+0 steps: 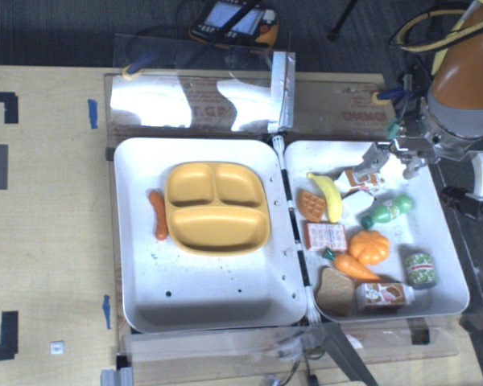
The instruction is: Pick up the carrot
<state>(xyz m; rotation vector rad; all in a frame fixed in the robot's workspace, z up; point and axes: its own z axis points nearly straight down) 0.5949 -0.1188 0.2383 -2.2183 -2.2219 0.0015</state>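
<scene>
Gripper (394, 153) hovers over right bin's (455, 284) far edge, fingers spread, holding nothing. Carrot (352, 266) lies wedged between pumpkin (371, 246) and bread (335, 289), so access is tight.

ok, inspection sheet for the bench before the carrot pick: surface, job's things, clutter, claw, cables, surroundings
surface: two white bins side by side on a wooden bench.
job's things: carrot lying in the right bin, below the orange fruit, touching the bread slice.
clutter: banana, green can, small cartons; left bin holds a yellow divided plate and a sausage.
claw: claw over the right bin's far edge, holding nothing visible.
cables: yellow and black loops above the arm.
surroundings: handheld screen device on dark floor.
</scene>
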